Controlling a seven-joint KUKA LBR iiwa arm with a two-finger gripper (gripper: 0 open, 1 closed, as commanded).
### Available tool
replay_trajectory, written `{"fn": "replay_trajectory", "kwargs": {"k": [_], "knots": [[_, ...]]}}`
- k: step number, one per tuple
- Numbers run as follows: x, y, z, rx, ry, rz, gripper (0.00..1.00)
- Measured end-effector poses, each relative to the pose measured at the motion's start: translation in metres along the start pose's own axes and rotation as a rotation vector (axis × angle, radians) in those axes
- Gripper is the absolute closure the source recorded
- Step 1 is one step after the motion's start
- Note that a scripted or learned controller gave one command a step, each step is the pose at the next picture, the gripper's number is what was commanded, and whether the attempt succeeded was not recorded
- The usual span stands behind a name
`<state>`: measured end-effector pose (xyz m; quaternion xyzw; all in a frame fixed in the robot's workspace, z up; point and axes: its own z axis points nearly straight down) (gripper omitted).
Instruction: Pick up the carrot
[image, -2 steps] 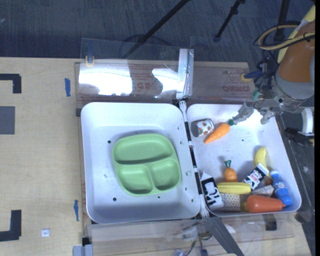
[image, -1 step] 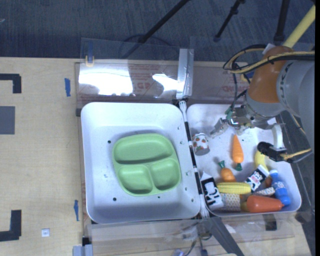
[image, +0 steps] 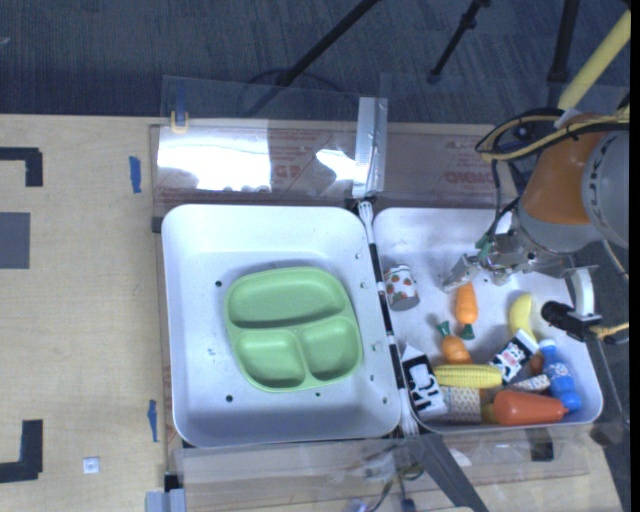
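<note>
Carrot (image: 466, 303): small, orange, tapered, upright in right bin (image: 430, 235) beneath gripper (image: 487, 262); finger state unclear.

hand (image: 470, 275) above carrot (image: 465, 303), right bin (image: 425, 235)

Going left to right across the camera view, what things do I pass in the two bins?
Green divided plate → small white cup with red spots → carrot → banana → blue bottle at the right bin's far edge.
</note>
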<state>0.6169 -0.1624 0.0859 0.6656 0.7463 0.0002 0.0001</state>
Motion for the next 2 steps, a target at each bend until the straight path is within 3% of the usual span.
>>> {"fn": "replay_trajectory", "kwargs": {"k": [1, 2], "knots": [[-0.001, 0.002, -0.013, -0.007, -0.002, 0.001, 1.0], [0.051, 0.057, -0.095, -0.003, -0.001, -0.066, 1.0]]}}
